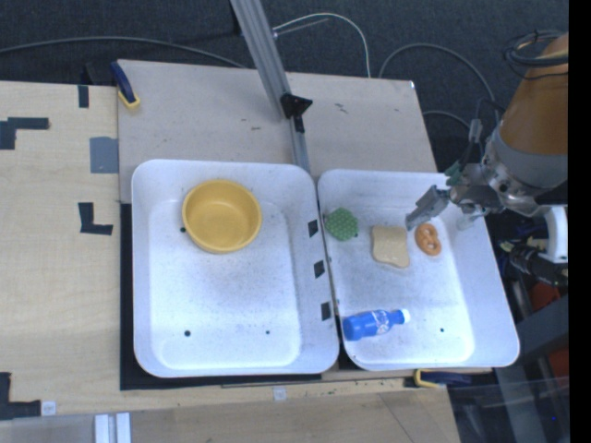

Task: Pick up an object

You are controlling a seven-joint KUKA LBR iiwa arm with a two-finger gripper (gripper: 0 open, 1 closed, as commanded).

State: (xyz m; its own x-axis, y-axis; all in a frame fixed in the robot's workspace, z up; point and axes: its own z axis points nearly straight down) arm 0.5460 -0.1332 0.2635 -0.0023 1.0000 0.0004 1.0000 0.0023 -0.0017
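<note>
The end effector (425, 212) hangs over the right bin (462, 340), up near its two o'clock corner, with the grey arm and its orange band reaching in from three o'clock. Its dark fingers point down and toward nine o'clock, but whether they stand wide or narrow I cannot tell (they merge into one dark shape at this slant), and nothing is seen between them.

Four things lie in that bin, any of which would serve the task. The orange ring (428, 239) sits just beside the fingertips, at about six o'clock from them, so it looks the likeliest target. A tan block (391, 246) lies touching or nearly touching the ring at its nine o'clock side; that closeness could crowd a grasp. A green ball (342, 223) rests further toward nine o'clock, near the wall shared with the left bin (222, 353). A blue bottle (373, 323) lies on its side near the bin's seven o'clock corner, well apart from the rest, its white cap pointing toward three o'clock.

In the left bin a yellow bowl (222, 215) stands upright at about eleven o'clock of its floor. Both bins rest on the worktop (212, 109), side by side, presumably so one arm can reach either.

The pick seems not yet begun; a descent comes next.
</note>
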